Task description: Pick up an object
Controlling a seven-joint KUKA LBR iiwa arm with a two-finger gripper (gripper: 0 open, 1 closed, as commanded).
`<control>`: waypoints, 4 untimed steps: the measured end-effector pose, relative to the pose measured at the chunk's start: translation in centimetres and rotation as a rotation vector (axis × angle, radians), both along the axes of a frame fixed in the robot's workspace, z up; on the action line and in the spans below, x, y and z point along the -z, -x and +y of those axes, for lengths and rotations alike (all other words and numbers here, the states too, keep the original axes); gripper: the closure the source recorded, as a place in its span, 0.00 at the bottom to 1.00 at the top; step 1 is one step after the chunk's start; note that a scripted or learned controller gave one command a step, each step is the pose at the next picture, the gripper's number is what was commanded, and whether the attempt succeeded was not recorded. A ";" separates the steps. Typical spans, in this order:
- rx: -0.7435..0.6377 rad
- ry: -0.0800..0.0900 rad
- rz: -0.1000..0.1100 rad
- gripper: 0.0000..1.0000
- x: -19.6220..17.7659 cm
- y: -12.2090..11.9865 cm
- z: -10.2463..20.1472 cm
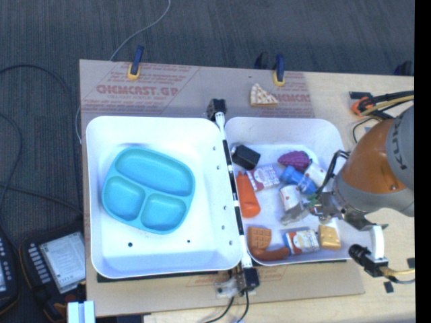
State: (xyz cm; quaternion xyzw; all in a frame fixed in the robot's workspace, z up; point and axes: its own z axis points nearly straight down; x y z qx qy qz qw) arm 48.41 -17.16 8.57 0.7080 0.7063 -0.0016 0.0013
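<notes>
A: What lies nearest, along the near wall of the right bin (323, 125)?

B: A brown sausage (269, 254), a waffle-like square (259, 236) just behind it, a small labelled packet (302, 241) and a yellow cheese-like block (329, 236).

A: And the tool (306, 209)?

B: It hangs low over the middle of that bin, beside a small white can (289, 196). I cannot tell whether it is wide or narrow, and nothing shows clearly between its tips. The arm (377, 170) with its orange band enters from the right.

A: What else is in that bin?

B: An orange carrot-like piece (247, 196) along the left wall, a black block (246, 156) at the far left, a purple bunch (294, 159) and a blue piece (291, 175) further back.

A: And the left bin (101, 247)?

B: A blue divided plate (148, 189). On the counter (101, 86) beyond the bins lies a pizza-slice toy (262, 95).
</notes>
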 end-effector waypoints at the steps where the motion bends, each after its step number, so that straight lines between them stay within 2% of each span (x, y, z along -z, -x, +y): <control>1: -0.001 -0.001 -0.003 1.00 -0.9 -0.2 0.1; 2: -0.001 -0.002 -0.001 0.00 -0.8 -0.2 0.1; 3: -0.001 -0.003 0.004 1.00 -1.5 -0.2 0.1; 4: -0.001 -0.003 0.004 0.00 -1.5 -0.2 0.1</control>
